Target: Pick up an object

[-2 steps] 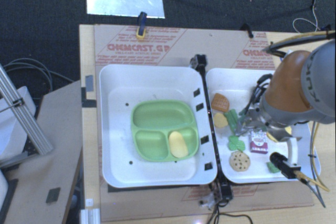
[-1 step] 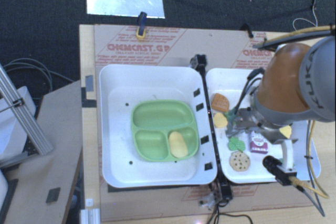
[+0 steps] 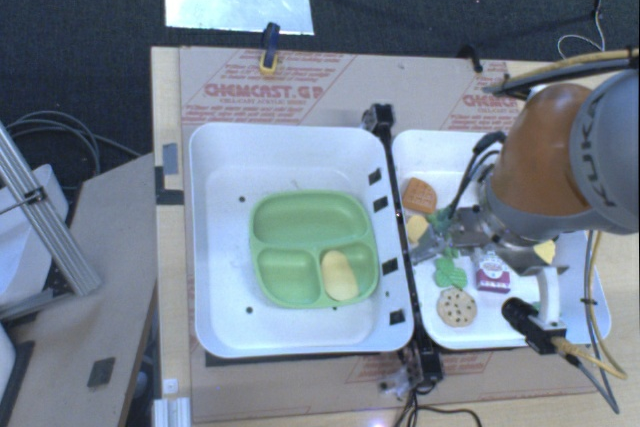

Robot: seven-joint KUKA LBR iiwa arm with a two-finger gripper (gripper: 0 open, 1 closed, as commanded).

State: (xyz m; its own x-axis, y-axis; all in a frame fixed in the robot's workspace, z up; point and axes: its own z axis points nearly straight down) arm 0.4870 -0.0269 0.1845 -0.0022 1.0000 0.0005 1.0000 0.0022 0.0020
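Nearby, cookie beside green toy

In the right bin you have several small things to pick from. An orange, bread-like piece lies near the wall that bin shares with its neighbour, and a yellow piece sits just below it. Further toward the bin's front rim lies a green leafy item, with a round speckled cookie just beside it. A small white-and-purple carton lies right of the green item.
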